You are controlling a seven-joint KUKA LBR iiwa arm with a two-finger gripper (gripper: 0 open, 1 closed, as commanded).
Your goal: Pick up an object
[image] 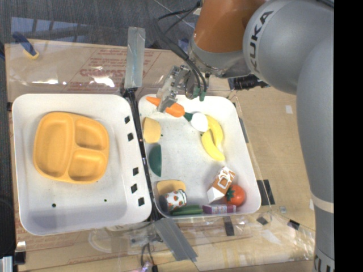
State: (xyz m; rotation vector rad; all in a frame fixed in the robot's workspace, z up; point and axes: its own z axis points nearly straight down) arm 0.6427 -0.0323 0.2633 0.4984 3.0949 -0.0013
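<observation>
Pincer point(169, 102): mine, low over the far edge of the right bin point(248, 169); its tip meets the carrot, but how wide it stands, or whether it grips, I cannot tell.
Carrot point(174, 110): orange, lying right at my pincer, touching or just under the tip.
Orange piece point(152, 101): just beside my pincer, toward the left bin.
White ball point(199, 121): near my pincer, beyond the carrot's far end.
Banana point(212, 139): past the white ball, farther into the bin from my pincer.
Tomato point(236, 195): well apart from my pincer, at the bin's near corner beside a small carton point(220, 185).
Yellow tray point(71, 147): well apart, in the left bin point(28, 208).
</observation>
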